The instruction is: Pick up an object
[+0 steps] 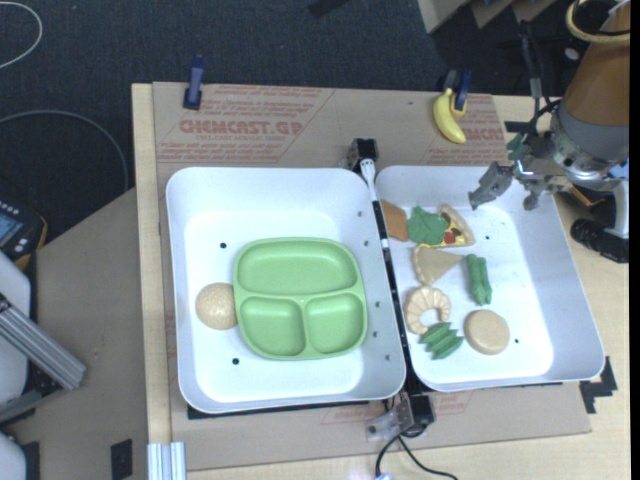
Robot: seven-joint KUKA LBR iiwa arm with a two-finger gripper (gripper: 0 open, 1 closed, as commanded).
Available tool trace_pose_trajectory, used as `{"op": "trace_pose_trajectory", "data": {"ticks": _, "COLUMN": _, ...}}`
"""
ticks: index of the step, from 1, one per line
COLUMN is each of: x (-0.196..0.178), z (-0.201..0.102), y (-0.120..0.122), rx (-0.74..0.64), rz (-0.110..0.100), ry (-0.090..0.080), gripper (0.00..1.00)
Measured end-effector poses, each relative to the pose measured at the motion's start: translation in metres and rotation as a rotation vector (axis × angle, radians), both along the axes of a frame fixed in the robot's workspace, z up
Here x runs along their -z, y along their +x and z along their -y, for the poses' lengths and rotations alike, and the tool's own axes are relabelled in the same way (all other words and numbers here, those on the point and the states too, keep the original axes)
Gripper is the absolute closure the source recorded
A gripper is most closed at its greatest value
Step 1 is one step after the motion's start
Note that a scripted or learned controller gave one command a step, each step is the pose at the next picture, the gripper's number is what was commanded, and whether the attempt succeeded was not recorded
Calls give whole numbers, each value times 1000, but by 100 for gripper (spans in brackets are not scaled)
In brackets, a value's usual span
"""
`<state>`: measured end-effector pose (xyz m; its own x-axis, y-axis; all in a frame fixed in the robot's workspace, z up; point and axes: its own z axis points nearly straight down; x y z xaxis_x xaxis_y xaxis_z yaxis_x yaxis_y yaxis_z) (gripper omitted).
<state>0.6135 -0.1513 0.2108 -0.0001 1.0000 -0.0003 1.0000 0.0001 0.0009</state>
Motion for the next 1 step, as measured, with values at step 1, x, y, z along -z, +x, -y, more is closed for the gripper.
{"op": "trace_pose_trajectory", "data": {"ticks": 1, "x": 132, "z": -57, "y": -27, "rx": -4, "rz": -13, "ry": 6, "gripper": 0}}
